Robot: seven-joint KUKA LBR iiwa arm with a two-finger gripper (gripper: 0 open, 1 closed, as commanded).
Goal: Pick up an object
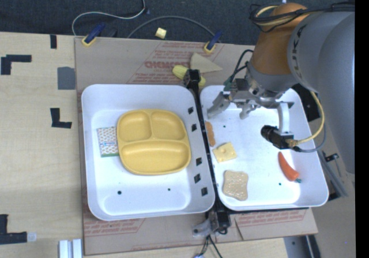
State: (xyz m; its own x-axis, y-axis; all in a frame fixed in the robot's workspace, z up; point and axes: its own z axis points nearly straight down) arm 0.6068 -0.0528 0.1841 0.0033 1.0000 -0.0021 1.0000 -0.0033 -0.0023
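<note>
The arm reaches in from the right and hangs its claw point(230, 104) over the far, inner corner of the right bin point(311, 193), close to the divider between the two bins. The claw's two grey fingers point(215, 105) stand apart with nothing between them, so no object is held. Candidates for the pick all lie nearer the camera than the claw: a yellow cheese-like wedge point(224, 152) lies just below it in the picture, a tan bread-like slice point(236, 184) lies further on along the same line, and an orange carrot-like piece point(289, 167) rests well off to the right near the bin's outer wall, its long axis running from upper left to lower right. A thin brownish strip point(210, 134) lies against the inner wall, directly under the left finger, though what it is remains hard to tell at this size. The wedge looks the nearest clear target; reaching it would likely call for a short move toward the camera and then a descent. The left bin point(92, 135) holds a yellow divided plate point(154, 141) with a small patterned sponge point(107, 141) touching its left edge.
</note>
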